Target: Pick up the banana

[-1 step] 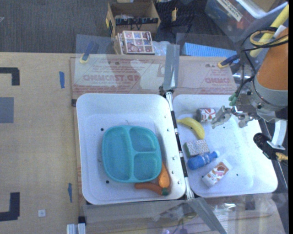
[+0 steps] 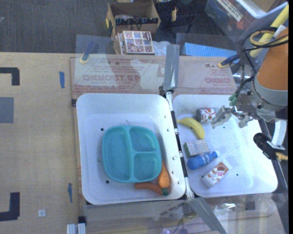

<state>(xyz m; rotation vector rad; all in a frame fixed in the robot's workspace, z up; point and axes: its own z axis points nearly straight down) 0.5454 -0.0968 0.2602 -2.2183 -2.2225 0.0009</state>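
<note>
Banana [image 2: 193, 126], yellow and curved, lies on the floor of the right-hand shallow white bin [image 2: 256, 180], near that bin's left wall and toward its far side. From my remote station I judge the task as not yet done: the fruit rests untouched, with nothing lifted.

The end effector [image 2: 225, 115], a grey two-finger unit, hangs over the same bin, to the right of the banana and apart from it. Its fingers appear parted and I see nothing between them. It is carried by the grey arm with an orange band [image 2: 273, 68], which enters from the right. What remains, as I read it, is the approach, the closing on the fruit and the lift.

Neighbours crowd the target. A small red and white can [image 2: 206, 114] lies between the banana and the end effector. A speckled grey block [image 2: 197, 147] sits just below the banana, then a blue plastic bottle [image 2: 202, 159] and a white carton [image 2: 216, 173].

The left-hand white bin [image 2: 89, 137] holds a teal divided plate [image 2: 132, 154], with an orange carrot-like toy [image 2: 155, 183] at its lower edge.

Both bins sit on a pale wooden bench [image 2: 36, 137] marked with blue tape. Beyond it stand an open cardboard box [image 2: 132, 13], a patterned boxed game [image 2: 135, 41] and clear plastic sheeting.
</note>
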